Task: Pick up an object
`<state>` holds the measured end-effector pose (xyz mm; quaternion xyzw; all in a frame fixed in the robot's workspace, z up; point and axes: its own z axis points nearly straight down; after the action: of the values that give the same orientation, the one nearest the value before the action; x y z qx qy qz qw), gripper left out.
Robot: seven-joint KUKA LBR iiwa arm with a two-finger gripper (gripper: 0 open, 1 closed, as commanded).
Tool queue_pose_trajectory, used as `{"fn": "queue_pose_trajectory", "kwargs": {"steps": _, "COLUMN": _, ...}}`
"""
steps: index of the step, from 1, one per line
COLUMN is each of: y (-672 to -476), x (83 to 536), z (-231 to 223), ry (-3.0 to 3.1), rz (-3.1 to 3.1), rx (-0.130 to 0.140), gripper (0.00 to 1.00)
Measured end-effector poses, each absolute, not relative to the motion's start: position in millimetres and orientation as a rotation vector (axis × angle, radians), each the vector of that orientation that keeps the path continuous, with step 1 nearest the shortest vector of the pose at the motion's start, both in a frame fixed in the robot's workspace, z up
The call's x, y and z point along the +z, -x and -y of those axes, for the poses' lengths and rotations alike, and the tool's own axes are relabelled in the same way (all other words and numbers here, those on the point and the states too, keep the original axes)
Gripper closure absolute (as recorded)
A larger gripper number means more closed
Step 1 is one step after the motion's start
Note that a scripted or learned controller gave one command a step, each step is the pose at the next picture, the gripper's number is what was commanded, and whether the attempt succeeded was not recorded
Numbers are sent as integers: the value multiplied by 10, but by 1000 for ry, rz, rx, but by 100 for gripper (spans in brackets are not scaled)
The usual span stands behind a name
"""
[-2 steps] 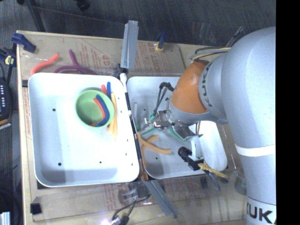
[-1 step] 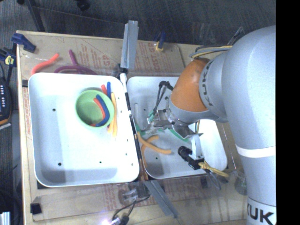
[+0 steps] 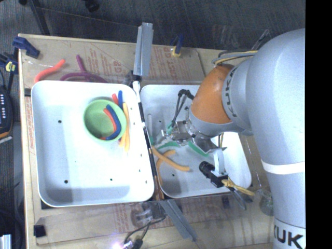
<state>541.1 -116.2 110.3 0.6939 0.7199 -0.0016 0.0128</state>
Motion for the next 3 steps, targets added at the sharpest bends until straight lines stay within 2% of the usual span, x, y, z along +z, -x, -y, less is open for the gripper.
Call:
{"fn": "queue_pose_trajectory", "kwargs": {"steps": 1, "y": -5413, "x": 1194, "z": 1141, "ry": -2160, "rz": -2253, "rx": -4, "gripper": 100}}
{"fn": "queue_pose_trajectory", "kwargs": {"steps": 2, "y": -5410, "x": 1195, "z": 1153, "ry": -2160, "rz": -2252, "rx": -8, "gripper": 0}}
{"fn": "queue_pose_trajectory", "kwargs": {"steps": 3, "y": -5102, "x": 996, "z": 1242, "ry": -2067, "rz": -2334, "rx": 12, "gripper": 0}}
